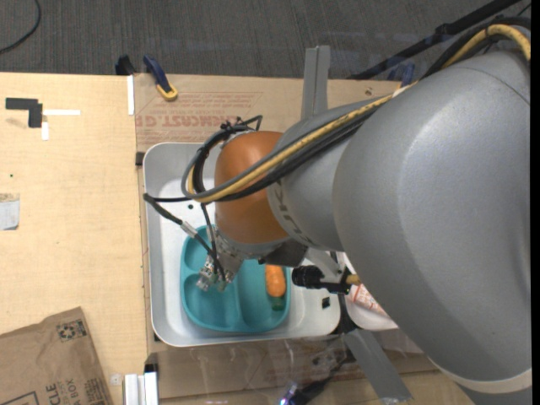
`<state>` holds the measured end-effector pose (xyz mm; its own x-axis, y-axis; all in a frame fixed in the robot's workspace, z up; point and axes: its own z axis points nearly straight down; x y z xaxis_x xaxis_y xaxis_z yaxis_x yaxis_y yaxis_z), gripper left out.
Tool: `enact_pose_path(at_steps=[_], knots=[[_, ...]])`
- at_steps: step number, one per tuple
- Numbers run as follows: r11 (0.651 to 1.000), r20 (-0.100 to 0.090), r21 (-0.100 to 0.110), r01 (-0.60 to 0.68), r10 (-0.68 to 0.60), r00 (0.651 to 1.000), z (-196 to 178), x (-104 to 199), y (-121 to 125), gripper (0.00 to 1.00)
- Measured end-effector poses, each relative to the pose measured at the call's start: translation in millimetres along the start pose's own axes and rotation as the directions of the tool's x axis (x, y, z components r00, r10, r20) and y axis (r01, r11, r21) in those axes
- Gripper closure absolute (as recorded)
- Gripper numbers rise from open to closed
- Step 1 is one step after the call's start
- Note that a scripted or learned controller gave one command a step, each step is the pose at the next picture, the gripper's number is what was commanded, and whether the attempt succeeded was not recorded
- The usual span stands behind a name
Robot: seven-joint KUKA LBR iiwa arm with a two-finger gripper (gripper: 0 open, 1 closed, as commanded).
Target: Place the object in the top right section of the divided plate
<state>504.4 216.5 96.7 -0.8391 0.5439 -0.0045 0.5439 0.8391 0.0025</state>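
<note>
Arm comes in from the right, bulk of it covering most of the white bin (160,226). Gripper (211,278) is down low over the left compartment of the teal divided plate (232,315), which sits in the near half of that bin. Can't tell if the tool is spread or closed; tip is small and blurred against the plate, and nothing is visibly pinched in it.

Orange object (275,281), carrot-like, lies in the plate's right-hand compartment, toward its far end, just beside the wrist, apart from the gripper tip.

Step, as a judgement: either the object is already dropped in its section and the arm is hovering after release, or the gripper is working the wrong compartment. Probably the former.

Next move calls for a straight lift clear of the plate without clipping the divider or nudging the orange object.
</note>
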Motion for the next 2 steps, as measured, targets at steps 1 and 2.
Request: enact_pose_path(at_steps=[1, 2], knots=[[0.989, -0.002, 0.004, -0.148, 0.148, 0.989, -114, -68, -16, 1.00], [0.995, -0.004, 0.004, -0.102, 0.102, 0.995, -4, -60, -71, 1.00]])
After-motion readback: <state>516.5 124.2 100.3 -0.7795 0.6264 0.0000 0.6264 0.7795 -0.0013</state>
